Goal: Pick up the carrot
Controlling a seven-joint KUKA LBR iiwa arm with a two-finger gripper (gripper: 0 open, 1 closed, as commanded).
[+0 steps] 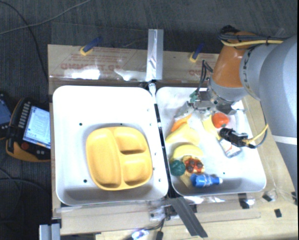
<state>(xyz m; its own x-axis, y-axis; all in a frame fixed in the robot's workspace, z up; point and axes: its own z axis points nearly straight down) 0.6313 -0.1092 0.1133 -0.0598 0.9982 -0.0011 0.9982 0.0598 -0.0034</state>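
Observation:
The carrot [181,122] is a small orange wedge lying in the right bin [249,176], near its left wall and towards the back. My gripper [203,103] hangs below the orange wrist band, over the back middle of the right bin. It is a short way right of the carrot and slightly behind it. The wrist body hides the gripper's tips. Nothing can be seen held in it.
Around the carrot lie a pale yellow piece [185,135], a yellow round item [186,150], a teal item [178,168], a red-brown item [193,163], a blue bottle [206,180] and an orange-red round item [220,120]. A yellow divided plate [120,156] sits in the left bin [69,109].

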